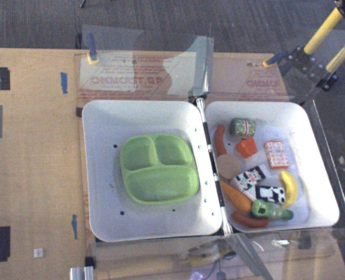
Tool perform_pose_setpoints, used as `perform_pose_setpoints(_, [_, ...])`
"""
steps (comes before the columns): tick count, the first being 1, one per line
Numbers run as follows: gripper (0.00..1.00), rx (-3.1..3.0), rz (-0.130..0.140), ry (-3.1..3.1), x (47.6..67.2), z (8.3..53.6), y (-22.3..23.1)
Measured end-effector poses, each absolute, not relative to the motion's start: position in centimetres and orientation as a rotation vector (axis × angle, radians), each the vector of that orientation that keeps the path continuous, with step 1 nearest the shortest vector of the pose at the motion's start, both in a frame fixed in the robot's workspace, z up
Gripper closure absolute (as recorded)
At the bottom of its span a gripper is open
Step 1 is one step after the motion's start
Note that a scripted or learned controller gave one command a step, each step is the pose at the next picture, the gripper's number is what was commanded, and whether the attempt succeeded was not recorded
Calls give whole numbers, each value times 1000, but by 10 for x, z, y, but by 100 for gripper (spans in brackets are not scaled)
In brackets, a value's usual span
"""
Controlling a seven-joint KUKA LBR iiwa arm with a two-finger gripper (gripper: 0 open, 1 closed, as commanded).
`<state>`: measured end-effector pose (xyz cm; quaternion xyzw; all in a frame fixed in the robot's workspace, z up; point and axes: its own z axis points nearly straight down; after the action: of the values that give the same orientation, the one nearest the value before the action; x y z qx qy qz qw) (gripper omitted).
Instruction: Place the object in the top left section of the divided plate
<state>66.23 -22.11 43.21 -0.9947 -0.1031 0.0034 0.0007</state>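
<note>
- Wooden worktop (32, 156) carries two white bins side by side.
- Claw: I cannot tell how far open it is or whether it has hold of anything.
- Green divided plate (159, 168) lies in the left bin (96, 156), all sections bare.
- Right of the plate, the right bin (318, 156) holds the toy foods: can (243, 127), banana (288, 187), carrot (235, 195), sausage (219, 139).

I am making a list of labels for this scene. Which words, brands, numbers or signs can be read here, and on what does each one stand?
None can be read for sure.
Left cardboard: red print, too blurred to read.
Right cardboard: red print, too blurred to read.
Can: label too small to read.
Pink box: pattern too small to read.
Green bottle: no legible label.
</note>
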Motion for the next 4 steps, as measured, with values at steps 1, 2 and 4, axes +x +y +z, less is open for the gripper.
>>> perform_pose_setpoints(1, [0,-3115,12,-384,661,432,-221])
perform_pose_setpoints(2, [0,-3119,11,-358,661,432,-221])
perform_pose_setpoints(4, [0,-3122,7,-317,661,432,-223])
